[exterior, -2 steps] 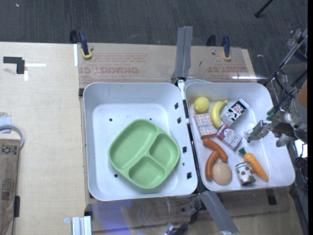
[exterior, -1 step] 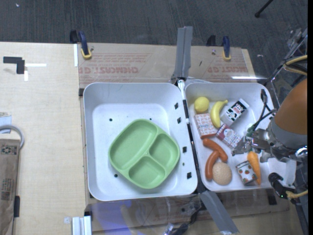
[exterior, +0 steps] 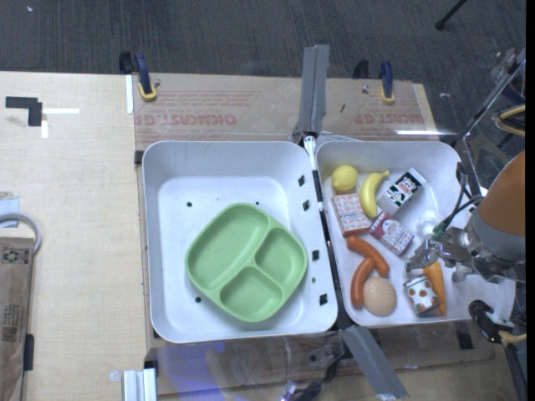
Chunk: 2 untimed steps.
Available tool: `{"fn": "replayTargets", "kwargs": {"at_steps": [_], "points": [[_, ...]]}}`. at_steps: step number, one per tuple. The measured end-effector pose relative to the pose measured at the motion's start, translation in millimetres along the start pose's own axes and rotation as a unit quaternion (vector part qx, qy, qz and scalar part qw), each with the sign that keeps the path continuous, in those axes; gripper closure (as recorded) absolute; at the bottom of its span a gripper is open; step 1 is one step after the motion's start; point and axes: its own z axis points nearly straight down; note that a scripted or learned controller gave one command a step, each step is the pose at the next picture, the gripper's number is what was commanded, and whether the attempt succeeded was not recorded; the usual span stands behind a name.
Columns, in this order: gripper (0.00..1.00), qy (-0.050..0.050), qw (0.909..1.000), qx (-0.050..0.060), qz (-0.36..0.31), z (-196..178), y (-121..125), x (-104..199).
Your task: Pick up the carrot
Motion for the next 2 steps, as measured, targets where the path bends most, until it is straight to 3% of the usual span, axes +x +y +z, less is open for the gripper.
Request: {"fn": "replayTargets", "kwargs": {"at_steps": [1,2], "points": [[1.00,0.000,1.0000,0.001,0.001,-8,0,0],[1.00,-0.001,0.9994,-0.001,0.035,-66,47,12]]}}
